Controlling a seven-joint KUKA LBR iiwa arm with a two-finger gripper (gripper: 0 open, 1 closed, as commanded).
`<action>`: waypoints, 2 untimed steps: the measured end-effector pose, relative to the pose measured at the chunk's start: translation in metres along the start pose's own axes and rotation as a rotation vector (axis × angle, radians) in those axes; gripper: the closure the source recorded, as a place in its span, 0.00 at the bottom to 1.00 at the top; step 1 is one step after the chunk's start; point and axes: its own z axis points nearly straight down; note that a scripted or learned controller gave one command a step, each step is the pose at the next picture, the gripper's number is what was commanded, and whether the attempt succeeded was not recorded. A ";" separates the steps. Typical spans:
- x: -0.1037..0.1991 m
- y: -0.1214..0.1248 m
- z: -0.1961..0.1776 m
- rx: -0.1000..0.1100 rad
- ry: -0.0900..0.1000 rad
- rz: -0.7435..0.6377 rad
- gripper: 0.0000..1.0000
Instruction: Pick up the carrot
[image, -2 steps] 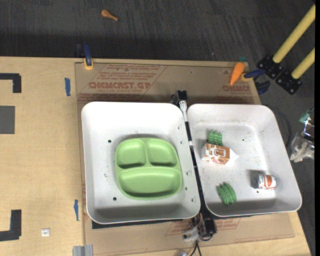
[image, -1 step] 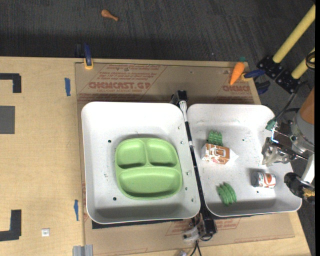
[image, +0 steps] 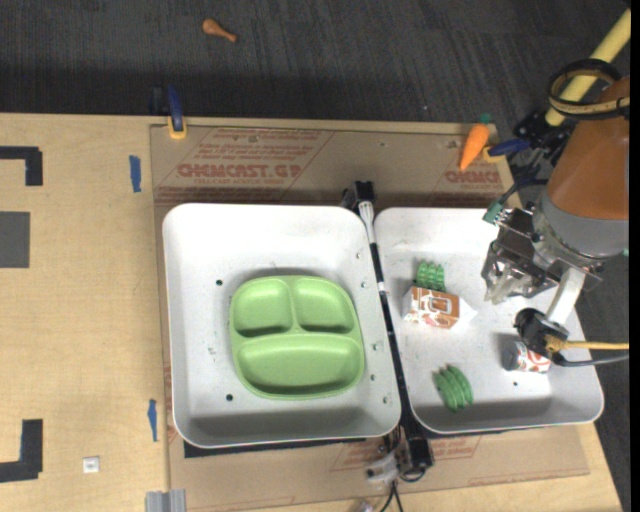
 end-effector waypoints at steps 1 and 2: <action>-0.064 0.009 0.044 0.002 0.000 -0.276 1.00; -0.015 -0.029 0.076 0.002 0.000 -0.328 1.00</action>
